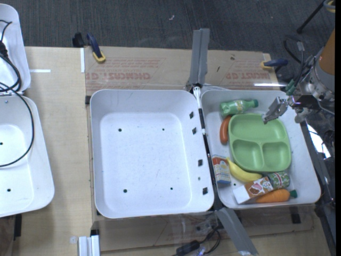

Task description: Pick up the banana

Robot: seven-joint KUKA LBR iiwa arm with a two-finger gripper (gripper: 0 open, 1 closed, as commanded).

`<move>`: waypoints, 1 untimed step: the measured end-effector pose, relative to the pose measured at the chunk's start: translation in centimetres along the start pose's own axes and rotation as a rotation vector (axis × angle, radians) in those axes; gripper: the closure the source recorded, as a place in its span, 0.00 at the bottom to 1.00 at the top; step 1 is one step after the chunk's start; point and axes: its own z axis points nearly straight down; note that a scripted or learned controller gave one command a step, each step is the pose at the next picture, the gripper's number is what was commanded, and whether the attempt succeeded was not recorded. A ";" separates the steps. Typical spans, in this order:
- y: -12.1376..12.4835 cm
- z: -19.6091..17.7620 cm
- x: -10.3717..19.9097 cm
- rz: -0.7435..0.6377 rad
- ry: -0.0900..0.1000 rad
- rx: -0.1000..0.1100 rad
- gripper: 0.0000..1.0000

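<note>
Hovering over the top right corner of the green tray [260,142], the gripper [274,112] hangs at the upper right of the right bin [311,167]; metallic grey fingers point down and left, but whether they are apart or together cannot be told from this slant. Nothing sits between them.

Banana [242,171]: smooth yellow curved form, lying in the right bin against the tray's lower left edge, partly tucked under it. Well apart from the gripper.

Tray: matte green plastic, rounded, three compartments, tilted atop other items. Green bottle [238,106] lies on its side above it. A reddish oblong item [225,130], possibly a sausage, lies just left of the tray. Small carton [220,169] touches the banana's left end. Orange carrot [273,196], tapered, lies along the bin's lower wall beside a printed box [254,190].

Left bin [144,153]: shallow white plastic, rounded corners, small dark holes in its floor.
</note>
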 end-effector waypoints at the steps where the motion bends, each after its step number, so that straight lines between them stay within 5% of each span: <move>1: 1.1 -10.0 0.0 -0.411 -0.002 -0.007 0.00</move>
